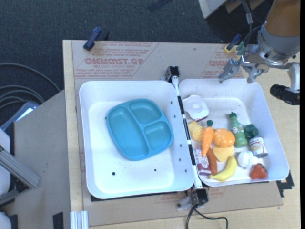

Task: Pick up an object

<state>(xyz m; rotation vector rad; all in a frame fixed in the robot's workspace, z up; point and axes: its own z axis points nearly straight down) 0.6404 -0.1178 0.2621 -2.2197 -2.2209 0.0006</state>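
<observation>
Camera view: the gripper [238, 73] is seen above the far rim of the right bin [272, 128], its two fingers spread wide with nothing between them. The objects available for picking are found crowded into the near half of that bin: a carrot [207, 138], an orange piece [224, 138], a corn cob [195, 129], a green bottle [236, 128], a banana [225, 171], a small jar [258, 147], a red item [258, 171] and a white piece [196, 107] by the divider. All are well apart from the gripper, and no object is held. The left bin [90, 128] is occupied by a blue divided tray [138, 129], which lies flat. Several risks are judged to apply. Because the toys are touching or overlapping, a descent into the cluster could catch two items at once or push neighbours aside. Rounded pieces such as the carrot and banana are expected to roll or slip out of a two-finger closure if gripped off-centre. The white piece and corn cob lie just beside the divider, so a finger could strike the wall there. If the gripper is closed at its present position, only air would be gripped.
</observation>
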